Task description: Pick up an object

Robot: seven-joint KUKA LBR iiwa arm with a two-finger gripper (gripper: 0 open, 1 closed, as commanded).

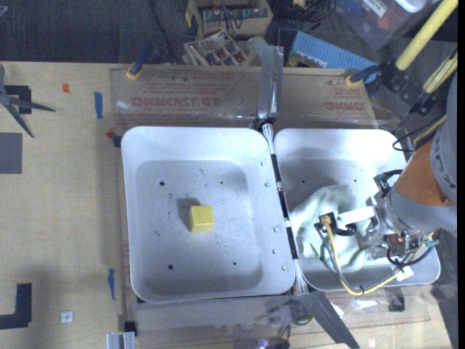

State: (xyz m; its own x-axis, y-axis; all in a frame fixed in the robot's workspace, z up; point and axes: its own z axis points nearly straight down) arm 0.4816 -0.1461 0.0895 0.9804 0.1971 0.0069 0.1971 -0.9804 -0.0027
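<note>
A pale wooden tabletop carries two glossy white plastic bins. The tool, wrapped in yellow cable, hangs low in the right bin beside a crumpled pale cloth. A small yellow cube sits well left of it, in the left bin.

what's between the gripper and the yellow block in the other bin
The raised rims where the two bins meet run between them: the yellow block sits alone in the left bin, while the gripper is low in the right bin beside a pale crumpled cloth.
</note>
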